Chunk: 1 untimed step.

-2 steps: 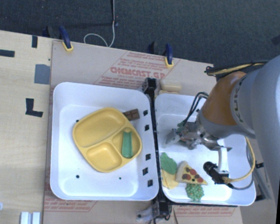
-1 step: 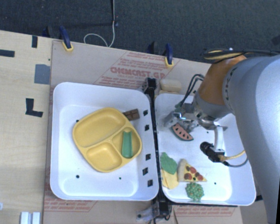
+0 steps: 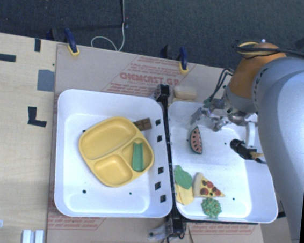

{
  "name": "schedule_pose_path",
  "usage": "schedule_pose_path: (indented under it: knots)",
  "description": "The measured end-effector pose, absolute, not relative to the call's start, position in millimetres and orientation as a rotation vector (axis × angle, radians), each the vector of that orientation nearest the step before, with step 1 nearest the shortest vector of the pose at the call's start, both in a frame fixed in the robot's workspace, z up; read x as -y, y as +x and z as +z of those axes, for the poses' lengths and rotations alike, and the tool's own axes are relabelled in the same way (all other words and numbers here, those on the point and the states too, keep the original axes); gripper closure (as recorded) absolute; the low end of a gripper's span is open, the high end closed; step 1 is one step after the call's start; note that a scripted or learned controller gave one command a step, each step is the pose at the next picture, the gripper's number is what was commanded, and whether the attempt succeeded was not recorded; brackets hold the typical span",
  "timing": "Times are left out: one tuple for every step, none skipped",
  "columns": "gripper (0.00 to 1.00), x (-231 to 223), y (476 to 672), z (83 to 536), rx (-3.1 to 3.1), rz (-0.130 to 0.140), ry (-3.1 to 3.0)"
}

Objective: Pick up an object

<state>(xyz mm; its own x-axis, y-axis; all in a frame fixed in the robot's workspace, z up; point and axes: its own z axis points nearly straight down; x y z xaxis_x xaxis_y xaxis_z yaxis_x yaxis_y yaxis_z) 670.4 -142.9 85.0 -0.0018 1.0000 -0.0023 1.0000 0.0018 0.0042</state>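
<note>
My gripper (image 3: 206,120) hangs over the far part of the right bin (image 3: 258,189), open, with nothing between its fingers. A watermelon slice (image 3: 196,140) lies just in front of it, a little apart from the fingertips. Toward the near side of the same bin lie a pizza slice (image 3: 208,188), a green leafy piece (image 3: 183,176), a yellow piece (image 3: 184,195) and a broccoli floret (image 3: 211,207).
The left bin (image 3: 64,184) holds a yellow divided plate (image 3: 107,140) with a green cylinder (image 3: 138,156) in it, and a brown block (image 3: 143,124) at the plate's far edge. A beige block (image 3: 184,92) rests on the cardboard behind the bins.
</note>
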Motion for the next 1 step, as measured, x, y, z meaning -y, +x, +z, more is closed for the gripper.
schedule_pose_path:
  knots:
    - [0.00, 105.9, 615.4, 85.3, -2.223, -0.002, 2.220]
